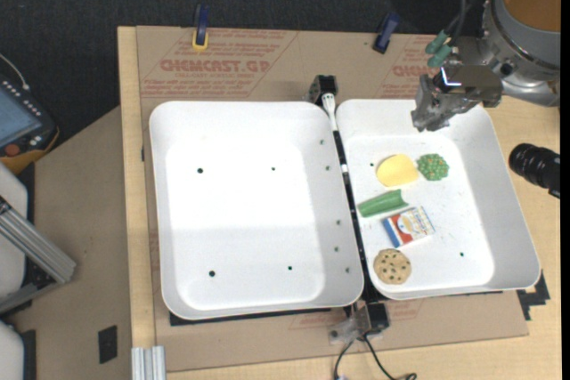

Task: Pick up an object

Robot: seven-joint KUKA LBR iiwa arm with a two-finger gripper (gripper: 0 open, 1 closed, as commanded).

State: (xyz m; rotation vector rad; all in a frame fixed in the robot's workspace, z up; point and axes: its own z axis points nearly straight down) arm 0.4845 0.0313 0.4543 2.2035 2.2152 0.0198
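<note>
The gripper (pixel 434 117) hangs above the far end of the right bin (pixel 499 156); whether it is open or closed cannot be told, and nothing shows in its grasp. The nearest objects lie apart from it, toward the camera: a yellow lemon-shaped piece (pixel 396 170) with a green broccoli floret (pixel 433 166) just beside it. Further on come a green pepper (pixel 381 204), a small red, white and blue carton (pixel 408 226) and a chocolate-chip cookie (pixel 392 266). The left bin (pixel 178 218) adjoins the right bin.

The desk (pixel 107 218) carries a brown cardboard sheet (pixel 267 58); on it two white bins (pixel 240 200) sit side by side.
</note>
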